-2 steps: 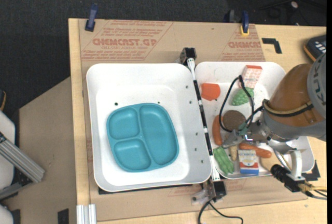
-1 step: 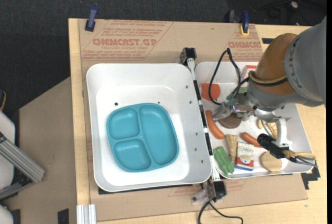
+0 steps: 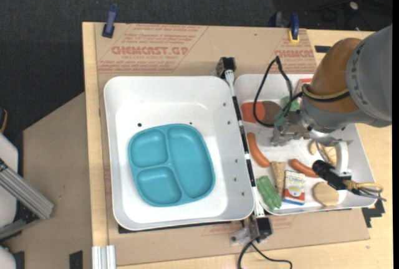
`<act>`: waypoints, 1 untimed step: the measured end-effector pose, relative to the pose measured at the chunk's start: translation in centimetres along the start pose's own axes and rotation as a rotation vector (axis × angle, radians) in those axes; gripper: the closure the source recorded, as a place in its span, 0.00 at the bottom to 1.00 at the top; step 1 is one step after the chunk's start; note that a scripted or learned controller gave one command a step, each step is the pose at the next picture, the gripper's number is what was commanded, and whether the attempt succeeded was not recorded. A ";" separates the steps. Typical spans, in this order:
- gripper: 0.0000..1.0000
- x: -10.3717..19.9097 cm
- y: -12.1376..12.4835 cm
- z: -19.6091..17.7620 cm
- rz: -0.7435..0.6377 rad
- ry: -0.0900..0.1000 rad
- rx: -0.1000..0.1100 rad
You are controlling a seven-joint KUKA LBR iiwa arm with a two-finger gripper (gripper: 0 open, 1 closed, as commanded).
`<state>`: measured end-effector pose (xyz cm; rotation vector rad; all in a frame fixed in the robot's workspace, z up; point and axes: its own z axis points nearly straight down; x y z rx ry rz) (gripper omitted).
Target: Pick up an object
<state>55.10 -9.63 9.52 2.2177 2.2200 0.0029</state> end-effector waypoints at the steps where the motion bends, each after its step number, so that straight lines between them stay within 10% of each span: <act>1: 0.00 0.0 0.0 0.1 0.001 0.000 0.001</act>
